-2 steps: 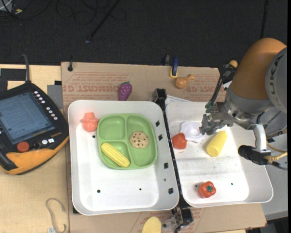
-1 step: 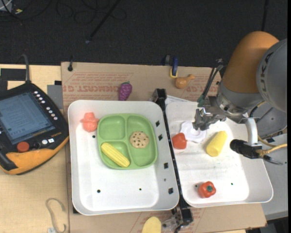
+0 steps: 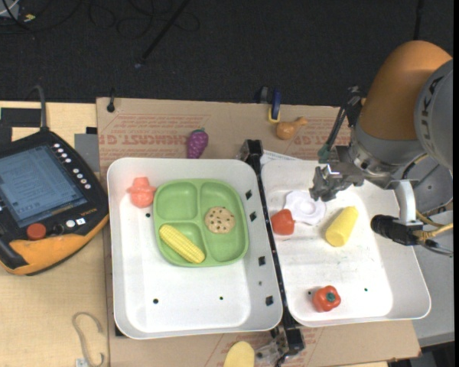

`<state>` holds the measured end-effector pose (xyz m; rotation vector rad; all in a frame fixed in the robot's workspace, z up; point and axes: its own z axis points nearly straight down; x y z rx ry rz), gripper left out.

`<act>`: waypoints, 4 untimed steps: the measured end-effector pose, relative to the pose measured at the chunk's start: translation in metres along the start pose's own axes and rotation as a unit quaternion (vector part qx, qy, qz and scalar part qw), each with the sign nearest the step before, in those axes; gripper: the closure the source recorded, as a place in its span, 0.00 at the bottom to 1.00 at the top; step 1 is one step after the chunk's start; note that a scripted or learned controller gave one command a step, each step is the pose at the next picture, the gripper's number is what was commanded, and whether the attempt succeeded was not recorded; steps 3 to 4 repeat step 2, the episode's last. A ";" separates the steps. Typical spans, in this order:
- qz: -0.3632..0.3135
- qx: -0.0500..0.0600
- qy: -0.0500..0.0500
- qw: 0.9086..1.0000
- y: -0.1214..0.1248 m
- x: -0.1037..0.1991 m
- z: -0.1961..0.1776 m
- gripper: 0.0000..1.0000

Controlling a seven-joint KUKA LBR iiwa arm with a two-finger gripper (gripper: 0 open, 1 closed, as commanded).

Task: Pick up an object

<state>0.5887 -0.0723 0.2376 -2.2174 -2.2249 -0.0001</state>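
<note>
Poised low over the right bin, the gripper, just above a white piece; whether open or closed, impossible to tell. Nothing seen between its fingers. Within reach in that bin: a tomato touching the white piece, a yellow block just beside it, a red pepper well apart near the front. In the left bin, a green tray bearing corn and a cookie. Pick not yet made, judging by this: grasp and lift both left.

Upside-down red print crosses the cardboard sheet; unreadable.
</note>
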 end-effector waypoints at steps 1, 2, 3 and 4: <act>0.000 0.001 0.000 1.000 0.011 0.002 0.004 1.00; 0.002 0.002 0.000 1.000 -0.005 -0.002 0.004 1.00; 0.002 0.002 0.000 1.000 -0.005 -0.002 0.004 1.00; 0.002 0.002 0.000 1.000 -0.005 -0.002 0.004 1.00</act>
